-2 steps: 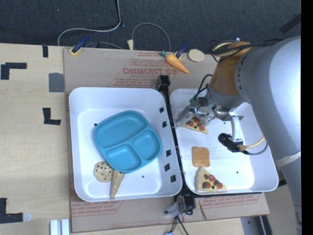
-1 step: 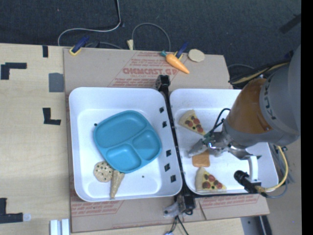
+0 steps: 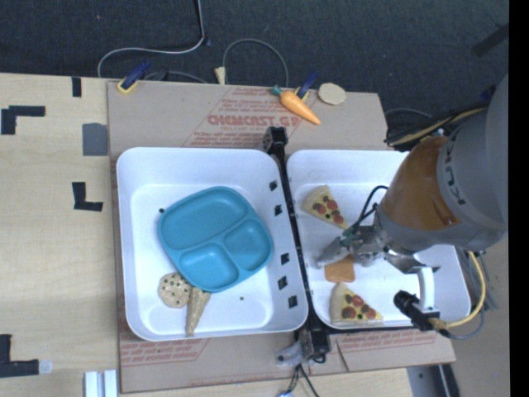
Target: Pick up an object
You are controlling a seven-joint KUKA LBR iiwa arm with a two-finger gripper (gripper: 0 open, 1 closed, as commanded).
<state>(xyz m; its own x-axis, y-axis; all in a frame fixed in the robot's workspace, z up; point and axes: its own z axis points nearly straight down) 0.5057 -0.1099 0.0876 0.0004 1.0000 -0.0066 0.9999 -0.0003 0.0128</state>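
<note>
In the right bin (image 3: 430, 300), my gripper (image 3: 347, 248) hangs low over the bin floor, just above a small orange-brown flat piece (image 3: 340, 270). The piece lies on the floor right under the gripper tip, and whether they touch is unclear. One pizza slice (image 3: 325, 206) lies toward the bin's far left. A second pizza slice (image 3: 353, 305) lies near the front edge. The grey arm with its orange band (image 3: 421, 193) covers the bin's right part.
The left bin (image 3: 132, 222) holds a blue divided plate (image 3: 216, 237), a speckled cookie (image 3: 173, 289) and a wafer cone (image 3: 196, 307). A toy carrot (image 3: 298, 106) and a beige disc (image 3: 332, 94) lie on the cardboard behind the bins. A black divider (image 3: 285, 213) runs between the bins.
</note>
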